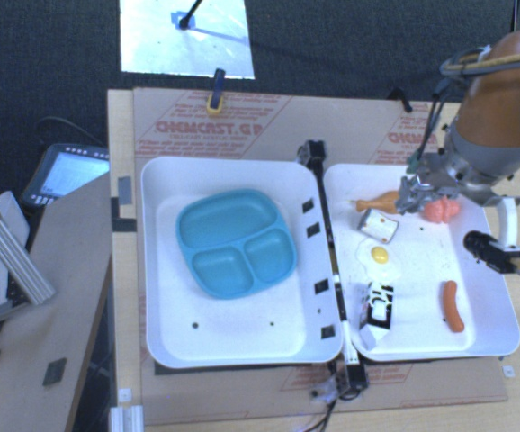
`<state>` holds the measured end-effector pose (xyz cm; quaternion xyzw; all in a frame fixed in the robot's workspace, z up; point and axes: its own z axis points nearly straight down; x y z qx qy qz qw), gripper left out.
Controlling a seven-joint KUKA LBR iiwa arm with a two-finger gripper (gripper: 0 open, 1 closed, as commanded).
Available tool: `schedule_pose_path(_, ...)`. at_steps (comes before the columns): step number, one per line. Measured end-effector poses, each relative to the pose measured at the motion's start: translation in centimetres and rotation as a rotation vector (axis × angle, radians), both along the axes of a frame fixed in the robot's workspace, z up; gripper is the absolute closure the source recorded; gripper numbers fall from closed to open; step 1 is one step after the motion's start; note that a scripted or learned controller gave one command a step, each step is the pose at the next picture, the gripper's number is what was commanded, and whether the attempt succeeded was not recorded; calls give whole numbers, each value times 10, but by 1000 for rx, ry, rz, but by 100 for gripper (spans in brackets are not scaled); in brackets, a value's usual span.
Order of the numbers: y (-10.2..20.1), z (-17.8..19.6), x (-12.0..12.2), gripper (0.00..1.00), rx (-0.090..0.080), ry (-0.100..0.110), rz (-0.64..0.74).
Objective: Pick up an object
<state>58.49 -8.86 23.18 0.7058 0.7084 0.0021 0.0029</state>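
Note:
The right bin [485,331] holds several small toy items. An orange drumstick-like piece [377,202] lies at its far left, with a white-and-grey block [379,228] just below it. A fried egg [377,256] sits near the bin's middle, a black-and-white item [379,306] at the front left, a red sausage [452,306] at the front right, and a pink lumpy piece [442,210] toward the back. My gripper [410,194] hangs over the back of this bin, between the drumstick and the pink piece, close to both. I see nothing held.
The left bin [165,331] holds a blue three-compartment tray [236,241]. A black divider bar [325,241] runs between the bins. A black clamp-like part [489,250] sticks out over the right bin's right side. A tablet [67,176] rests off the bench at left.

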Motion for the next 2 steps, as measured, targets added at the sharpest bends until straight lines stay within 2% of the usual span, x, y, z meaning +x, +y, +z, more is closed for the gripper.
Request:
schedule_pose_path(1,49,9,-18,100,2,6,4)
schedule_pose_path(2,99,2,-45,100,3,8,5)
